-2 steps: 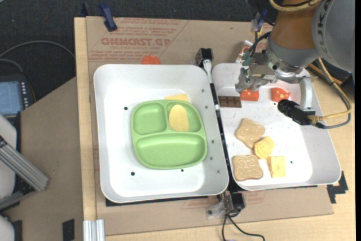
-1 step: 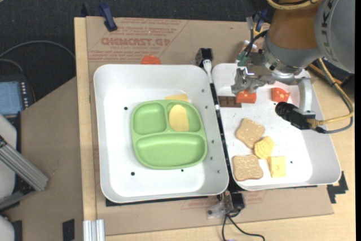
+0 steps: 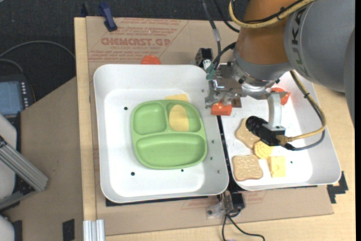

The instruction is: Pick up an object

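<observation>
My gripper (image 3: 221, 97) hangs over the left edge of the right bin (image 3: 321, 161), near the wall between the two bins. A small orange block (image 3: 221, 110) shows right at its tip; whether it is held cannot be made out. In the right bin lie a tan square cracker (image 3: 247, 167), a yellow cheese square (image 3: 277, 167), a round yellow piece (image 3: 262, 149) and a tan toast piece (image 3: 243, 132). Another orange piece (image 3: 284, 97) lies behind the wrist.
The left bin (image 3: 113, 93) holds a green divided plate (image 3: 168, 147) with a pale yellow piece (image 3: 179, 118) in its upper right compartment; a second yellow piece (image 3: 177, 97) peeks out behind the plate. An orange item (image 3: 150, 59) and a blue clip (image 3: 107, 16) lie on the cardboard beyond.
</observation>
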